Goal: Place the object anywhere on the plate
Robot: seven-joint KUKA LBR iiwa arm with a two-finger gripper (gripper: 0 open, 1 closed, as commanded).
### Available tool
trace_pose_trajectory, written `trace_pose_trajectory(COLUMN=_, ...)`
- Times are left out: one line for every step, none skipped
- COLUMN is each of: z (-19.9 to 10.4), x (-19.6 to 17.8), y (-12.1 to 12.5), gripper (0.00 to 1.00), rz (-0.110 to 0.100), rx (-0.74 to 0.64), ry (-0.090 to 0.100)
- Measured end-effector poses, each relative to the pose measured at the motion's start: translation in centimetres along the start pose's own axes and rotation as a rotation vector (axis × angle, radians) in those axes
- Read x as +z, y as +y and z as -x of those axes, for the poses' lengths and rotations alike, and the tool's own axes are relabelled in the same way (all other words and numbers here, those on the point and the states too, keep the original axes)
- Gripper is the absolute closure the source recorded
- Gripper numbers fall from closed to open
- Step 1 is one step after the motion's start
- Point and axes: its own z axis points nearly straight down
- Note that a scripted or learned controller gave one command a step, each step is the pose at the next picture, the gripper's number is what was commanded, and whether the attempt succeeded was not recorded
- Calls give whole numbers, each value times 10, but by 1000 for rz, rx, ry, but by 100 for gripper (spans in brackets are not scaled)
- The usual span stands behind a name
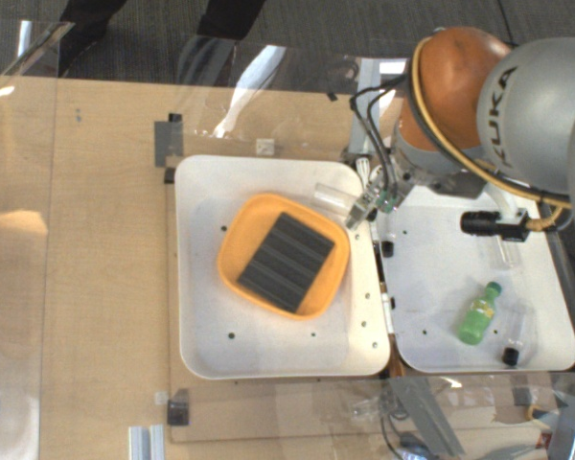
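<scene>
One grey arm [517, 103] bent over bins' divide, pincer [364, 204] above orange plate's [232, 257] corner, grip state unclear.

The left bin [201, 343] has bare white floor along its 6, 9 and 12 o'clock sides, around the orange plate [232, 257]. A dark ridged block [286, 262] covers the plate's centre, so on the plate only a narrow orange border is free. The arm [517, 103] hangs over the 12 o'clock part of the right bin [431, 348], and its gripper [364, 209] is above the wall between the bins. A green bottle [479, 314] lies at 5 o'clock in the right bin; the floor at 7 o'clock there is open.
</scene>
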Motion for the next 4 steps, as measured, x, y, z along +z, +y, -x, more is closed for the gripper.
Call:
trace_pose_trajectory(z=0, x=0, y=0, gripper=0, rz=0, rx=1, ry=0)
trace_pose_trajectory(z=1, x=-12, y=2, gripper=100, rz=8, rx=1, ry=-4)
trace_pose_trajectory(z=1, x=-12, y=2, gripper=0, rz=8, rx=1, ry=-4)
trace_pose_trajectory(z=15, x=-18, y=-3, gripper=0, rz=1, rx=10, ry=0)
